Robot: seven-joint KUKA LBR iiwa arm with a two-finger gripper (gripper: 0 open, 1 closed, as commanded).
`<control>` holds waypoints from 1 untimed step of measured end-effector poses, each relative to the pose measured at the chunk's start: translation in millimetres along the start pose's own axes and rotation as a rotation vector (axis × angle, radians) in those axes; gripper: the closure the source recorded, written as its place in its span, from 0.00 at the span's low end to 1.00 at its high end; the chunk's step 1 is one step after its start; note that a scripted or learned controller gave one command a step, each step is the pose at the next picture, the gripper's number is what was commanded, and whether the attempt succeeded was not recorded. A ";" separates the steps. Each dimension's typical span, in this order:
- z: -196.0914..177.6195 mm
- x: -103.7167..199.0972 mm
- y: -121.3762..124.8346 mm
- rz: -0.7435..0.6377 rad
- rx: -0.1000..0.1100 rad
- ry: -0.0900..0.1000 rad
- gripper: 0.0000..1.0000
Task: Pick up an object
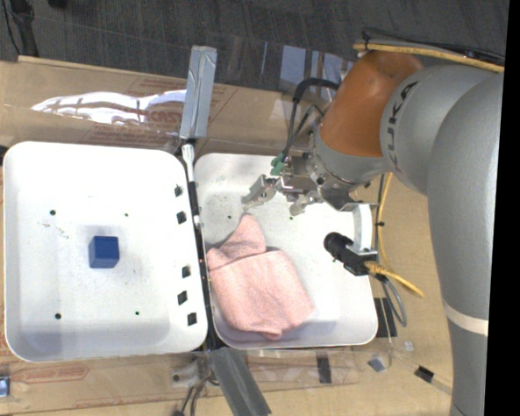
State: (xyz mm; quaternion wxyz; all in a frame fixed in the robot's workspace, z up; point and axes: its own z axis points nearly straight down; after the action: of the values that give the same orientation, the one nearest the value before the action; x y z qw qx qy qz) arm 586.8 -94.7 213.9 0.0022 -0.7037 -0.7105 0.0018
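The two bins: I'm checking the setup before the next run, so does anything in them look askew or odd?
Mildly, yes. The pink cloth in the right bin lies rumpled and folded over itself, one corner poking up toward the gripper. The blue block in the left bin sits flat. No spills or damage show.

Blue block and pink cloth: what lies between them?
In the camera view, the blue block and pink cloth are parted by bare bin floor and the bins' adjoining walls.
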 end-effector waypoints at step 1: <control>119.6 -9.8 -1.8 0.104 0.001 0.000 0.00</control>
State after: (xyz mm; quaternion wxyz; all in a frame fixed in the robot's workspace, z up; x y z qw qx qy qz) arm 584.5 -104.5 94.4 0.0025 -0.7396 -0.6730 0.0023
